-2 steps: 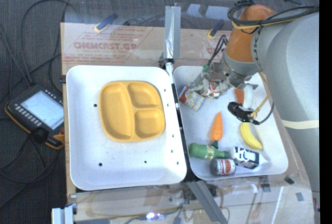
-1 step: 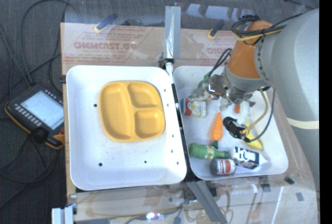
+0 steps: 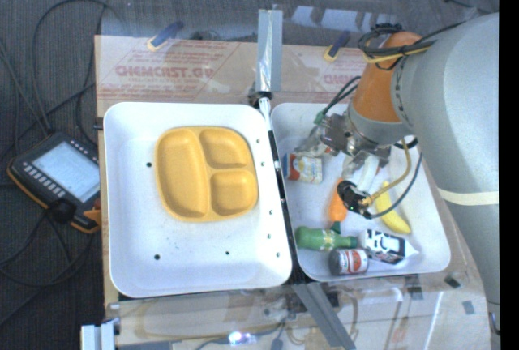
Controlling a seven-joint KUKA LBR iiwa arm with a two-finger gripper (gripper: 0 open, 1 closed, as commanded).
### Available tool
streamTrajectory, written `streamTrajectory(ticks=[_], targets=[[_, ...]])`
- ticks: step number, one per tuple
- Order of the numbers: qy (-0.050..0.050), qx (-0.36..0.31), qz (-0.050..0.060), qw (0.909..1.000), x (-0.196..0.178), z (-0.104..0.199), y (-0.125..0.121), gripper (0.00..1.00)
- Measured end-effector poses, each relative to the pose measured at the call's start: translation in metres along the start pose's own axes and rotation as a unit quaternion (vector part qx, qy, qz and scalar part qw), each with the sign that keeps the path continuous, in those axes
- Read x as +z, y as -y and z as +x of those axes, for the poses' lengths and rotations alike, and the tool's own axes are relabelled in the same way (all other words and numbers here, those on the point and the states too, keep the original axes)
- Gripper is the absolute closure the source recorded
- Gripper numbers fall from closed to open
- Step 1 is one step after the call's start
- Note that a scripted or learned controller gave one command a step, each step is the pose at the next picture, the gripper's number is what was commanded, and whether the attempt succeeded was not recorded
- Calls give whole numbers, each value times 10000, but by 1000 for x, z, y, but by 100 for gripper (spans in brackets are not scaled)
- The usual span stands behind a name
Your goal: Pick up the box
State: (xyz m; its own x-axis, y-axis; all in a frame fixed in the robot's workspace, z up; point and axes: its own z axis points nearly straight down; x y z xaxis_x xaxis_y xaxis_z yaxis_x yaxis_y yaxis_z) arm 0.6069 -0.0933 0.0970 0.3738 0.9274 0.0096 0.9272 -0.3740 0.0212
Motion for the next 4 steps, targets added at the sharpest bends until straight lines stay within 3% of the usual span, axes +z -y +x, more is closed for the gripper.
streamTrajectory(ticks=[1,2,3,4], targets=[[-22,-6,-51,10000,-13,2,-4,100],[51,-444,135,9989,-105,-10,84,100],[38,187,-30,9998,-18,-49,51,100],[67,191,125,9997,-7,-51,60,0]])
